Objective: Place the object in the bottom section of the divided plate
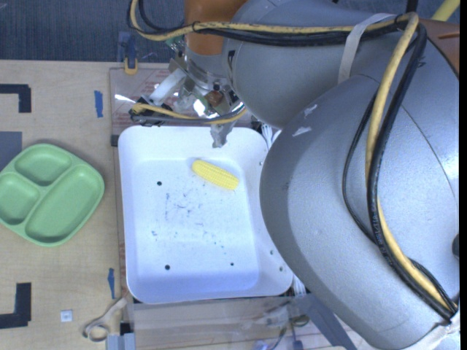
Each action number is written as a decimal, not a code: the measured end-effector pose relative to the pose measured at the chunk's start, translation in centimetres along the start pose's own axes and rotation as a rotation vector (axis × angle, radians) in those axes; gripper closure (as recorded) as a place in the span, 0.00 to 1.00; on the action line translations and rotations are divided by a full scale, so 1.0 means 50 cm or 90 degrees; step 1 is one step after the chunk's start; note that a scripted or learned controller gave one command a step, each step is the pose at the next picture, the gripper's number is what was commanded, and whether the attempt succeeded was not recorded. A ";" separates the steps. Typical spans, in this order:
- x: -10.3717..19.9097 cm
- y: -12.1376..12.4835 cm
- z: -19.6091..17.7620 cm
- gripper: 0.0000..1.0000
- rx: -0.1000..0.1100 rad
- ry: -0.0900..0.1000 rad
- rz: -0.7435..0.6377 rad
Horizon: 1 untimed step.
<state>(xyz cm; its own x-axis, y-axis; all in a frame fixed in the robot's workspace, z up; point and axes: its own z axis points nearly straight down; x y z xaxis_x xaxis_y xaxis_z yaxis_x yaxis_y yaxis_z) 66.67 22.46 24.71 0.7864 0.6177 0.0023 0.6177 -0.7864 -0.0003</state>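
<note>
Two-finger gripper (pixel 218 138), aperture indiscernible, poised just above yellow corn cob (pixel 216 174) in white bin (pixel 146 217); green divided plate (pixel 49 192) waits apart

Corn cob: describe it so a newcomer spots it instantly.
Find the white bin in the middle of the bench. Near its far edge, just below the gripper, lies the corn cob: small, yellow, the bin's only coloured item.

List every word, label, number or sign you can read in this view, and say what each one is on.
None can be read.
The faint blue marks on the white bin floor are scribbles, not letters.
The small square tag on the bench is too small to read.
The green divided plate and the yellow corn carry no print.
</note>
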 end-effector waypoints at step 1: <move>0.000 0.000 0.000 0.00 0.000 0.000 0.000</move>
<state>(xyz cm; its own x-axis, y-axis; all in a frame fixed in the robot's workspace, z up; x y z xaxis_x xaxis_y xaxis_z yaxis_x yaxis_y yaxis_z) 66.67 22.46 24.71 0.7864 0.6177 0.0023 0.6177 -0.7864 -0.0004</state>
